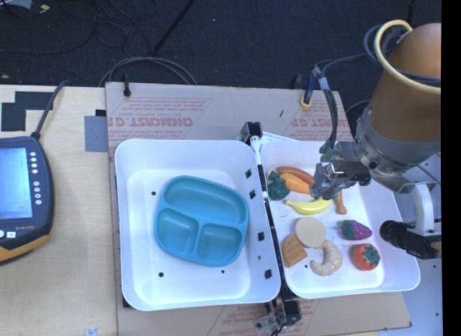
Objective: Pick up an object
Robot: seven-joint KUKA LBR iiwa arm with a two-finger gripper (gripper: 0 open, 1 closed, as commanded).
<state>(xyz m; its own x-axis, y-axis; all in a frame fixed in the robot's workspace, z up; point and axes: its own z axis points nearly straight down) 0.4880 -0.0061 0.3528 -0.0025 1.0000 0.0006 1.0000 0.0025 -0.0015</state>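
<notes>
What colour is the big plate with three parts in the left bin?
The plate is light blue all over, with no pattern. The camera view shows it.

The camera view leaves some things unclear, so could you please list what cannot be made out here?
- Claw: open or shut cannot be told; the wrist covers it from above.
- Banana: its right end lies under the claw.
- Carrot: its right end is hidden by the claw.
- Handheld screen: cut off by the left edge.
</notes>
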